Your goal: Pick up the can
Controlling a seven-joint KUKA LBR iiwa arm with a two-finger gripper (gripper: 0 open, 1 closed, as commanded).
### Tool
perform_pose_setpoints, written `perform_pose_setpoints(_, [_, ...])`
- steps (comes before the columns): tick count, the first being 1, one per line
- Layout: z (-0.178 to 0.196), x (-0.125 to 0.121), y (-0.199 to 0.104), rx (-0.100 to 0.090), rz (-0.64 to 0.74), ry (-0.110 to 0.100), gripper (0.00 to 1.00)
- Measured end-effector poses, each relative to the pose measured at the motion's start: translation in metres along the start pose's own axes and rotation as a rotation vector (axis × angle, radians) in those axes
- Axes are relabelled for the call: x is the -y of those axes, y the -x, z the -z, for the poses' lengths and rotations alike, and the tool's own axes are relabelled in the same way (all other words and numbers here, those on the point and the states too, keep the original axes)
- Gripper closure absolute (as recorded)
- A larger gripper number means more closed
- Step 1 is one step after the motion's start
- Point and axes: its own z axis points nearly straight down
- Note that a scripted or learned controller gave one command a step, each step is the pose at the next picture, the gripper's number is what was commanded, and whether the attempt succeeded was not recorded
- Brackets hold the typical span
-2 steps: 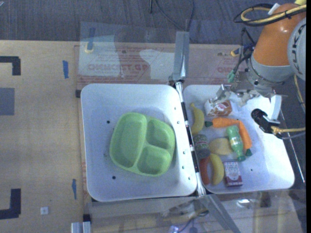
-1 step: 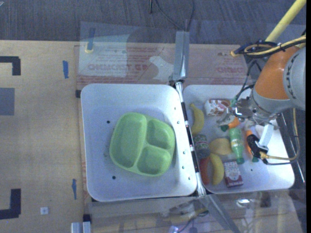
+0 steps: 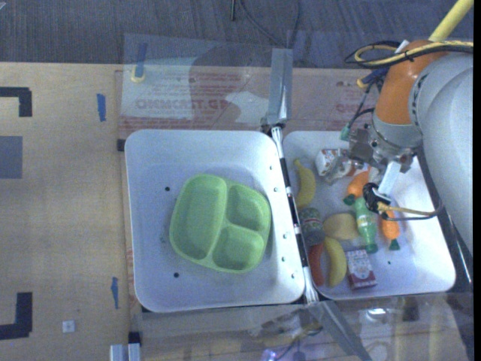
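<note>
Can point(image 3: 311, 225) lies at right bin's point(image 3: 436, 277) left edge; gripper point(image 3: 359, 162) well apart, opening unclear.

Glossy green plastic tray point(image 3: 219, 222)

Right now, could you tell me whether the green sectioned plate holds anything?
Empty. The green plate lies flat in the left bin, and all three of its compartments show bare green, with no item inside.
</note>
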Motion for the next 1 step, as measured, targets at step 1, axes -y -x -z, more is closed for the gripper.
perform_pose_setpoints(1, [-0.0007, -0.0037, 0.0064, -0.024, -0.100, -0.026, 0.00])
